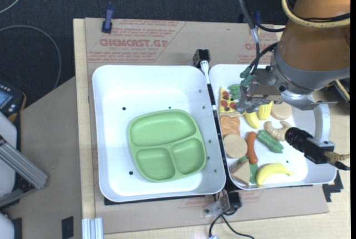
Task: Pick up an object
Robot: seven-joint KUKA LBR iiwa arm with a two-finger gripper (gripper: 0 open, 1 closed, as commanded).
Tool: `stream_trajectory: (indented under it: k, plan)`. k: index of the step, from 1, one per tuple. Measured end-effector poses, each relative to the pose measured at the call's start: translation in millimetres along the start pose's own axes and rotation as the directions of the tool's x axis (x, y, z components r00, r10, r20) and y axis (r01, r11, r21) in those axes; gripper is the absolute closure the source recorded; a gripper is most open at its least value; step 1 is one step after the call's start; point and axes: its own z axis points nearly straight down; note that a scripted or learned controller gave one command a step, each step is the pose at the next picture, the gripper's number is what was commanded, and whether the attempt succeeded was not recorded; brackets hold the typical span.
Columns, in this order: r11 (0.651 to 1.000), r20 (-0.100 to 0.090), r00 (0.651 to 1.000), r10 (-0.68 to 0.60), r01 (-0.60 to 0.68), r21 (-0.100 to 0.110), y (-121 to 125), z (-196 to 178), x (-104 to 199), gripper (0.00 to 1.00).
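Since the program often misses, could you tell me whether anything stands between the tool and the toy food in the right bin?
Nothing visible does. The tool sits low in the right bin, directly over the toy food crowded along its left side.

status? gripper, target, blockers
Gripper low over right bin's toy food pile; fingers unreadable. Nothing visibly grasped. Banana apart near front. Green tray in left bin.
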Motion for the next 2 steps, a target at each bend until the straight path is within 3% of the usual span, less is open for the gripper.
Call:
stream_trajectory:
  k: [1, 2]
  plan:
    - [1.0, 0.0, 1.0, -0.003, 0.003, 0.008, 0.9, -61.6, 48.4, 1.0]
    - [1.0, 0.004, 1.0, 0.001, -0.001, 0.014, 1.0, -68.2, 45.6, 1.0]
